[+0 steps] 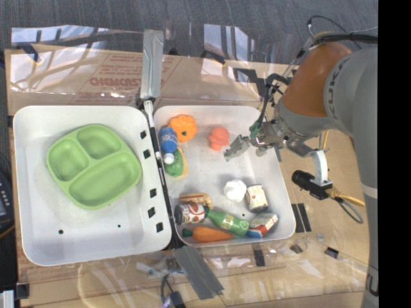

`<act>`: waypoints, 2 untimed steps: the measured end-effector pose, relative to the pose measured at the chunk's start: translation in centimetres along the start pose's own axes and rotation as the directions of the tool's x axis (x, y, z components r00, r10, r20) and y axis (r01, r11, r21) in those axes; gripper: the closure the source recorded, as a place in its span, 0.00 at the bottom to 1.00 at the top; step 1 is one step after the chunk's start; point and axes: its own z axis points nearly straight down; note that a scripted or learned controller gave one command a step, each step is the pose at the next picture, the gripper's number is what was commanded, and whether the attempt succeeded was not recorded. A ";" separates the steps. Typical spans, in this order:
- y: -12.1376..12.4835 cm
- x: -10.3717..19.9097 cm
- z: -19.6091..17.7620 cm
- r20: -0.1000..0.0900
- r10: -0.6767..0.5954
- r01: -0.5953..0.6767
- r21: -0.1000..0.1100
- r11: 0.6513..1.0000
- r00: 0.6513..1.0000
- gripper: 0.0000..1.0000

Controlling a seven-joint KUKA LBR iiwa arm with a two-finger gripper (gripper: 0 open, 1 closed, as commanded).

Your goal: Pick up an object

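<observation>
The arm's jaws [236, 147] stand spread and bare, just beside the round salmon-pink plastic fruit [219, 138] on their left.

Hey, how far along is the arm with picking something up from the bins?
Nothing looks picked yet. The gripper is over the right white bin, near the small red-orange round object, with nothing visibly held. The other items still lie in that bin, and the green divided plate sits in the left bin. The grasp and lift remain.
</observation>
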 end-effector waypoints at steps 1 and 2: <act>6.0 -0.9 6.1 0.002 -0.297 0.297 -0.002 0.955 0.955 0.00; 6.3 -1.0 9.0 -0.001 -0.130 0.130 0.000 0.991 0.991 0.00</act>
